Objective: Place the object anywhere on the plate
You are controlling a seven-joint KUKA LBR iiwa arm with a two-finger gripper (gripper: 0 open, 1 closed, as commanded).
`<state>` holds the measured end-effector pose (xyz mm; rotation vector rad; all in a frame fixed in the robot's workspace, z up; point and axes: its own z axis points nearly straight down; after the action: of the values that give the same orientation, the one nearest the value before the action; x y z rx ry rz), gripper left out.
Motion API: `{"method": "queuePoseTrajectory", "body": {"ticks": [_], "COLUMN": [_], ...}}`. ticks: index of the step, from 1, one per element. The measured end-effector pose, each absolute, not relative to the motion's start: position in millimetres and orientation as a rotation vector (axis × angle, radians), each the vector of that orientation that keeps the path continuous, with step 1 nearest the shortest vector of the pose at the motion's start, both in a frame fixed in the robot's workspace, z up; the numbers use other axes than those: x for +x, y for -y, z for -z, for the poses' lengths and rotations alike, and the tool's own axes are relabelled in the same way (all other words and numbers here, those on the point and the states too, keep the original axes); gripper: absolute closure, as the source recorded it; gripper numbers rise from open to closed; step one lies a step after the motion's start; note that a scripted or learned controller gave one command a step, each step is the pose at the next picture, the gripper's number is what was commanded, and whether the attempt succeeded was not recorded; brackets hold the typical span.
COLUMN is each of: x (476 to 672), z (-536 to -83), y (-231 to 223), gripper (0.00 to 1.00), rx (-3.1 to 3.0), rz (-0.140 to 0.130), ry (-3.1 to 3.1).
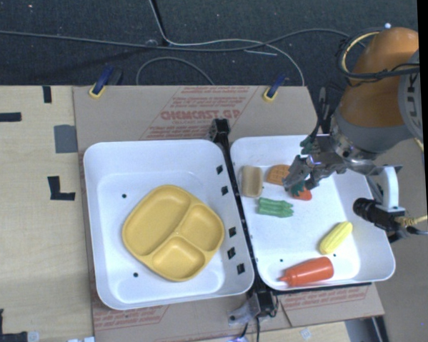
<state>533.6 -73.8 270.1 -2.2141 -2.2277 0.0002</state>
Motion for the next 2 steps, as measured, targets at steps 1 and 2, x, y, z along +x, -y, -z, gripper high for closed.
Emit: {"method": "queuePoseTrajectory", "body": {"ticks": [1, 2], "x": [546.0, 553.9], "z": [-251.3, -237.9], "y": [18.5, -26.3], "gripper": [1.0, 1.0], "rx": [-2.214, -2.214], "rz": [-0.003, -0.004], "ry": [2.226, 2.225]}}
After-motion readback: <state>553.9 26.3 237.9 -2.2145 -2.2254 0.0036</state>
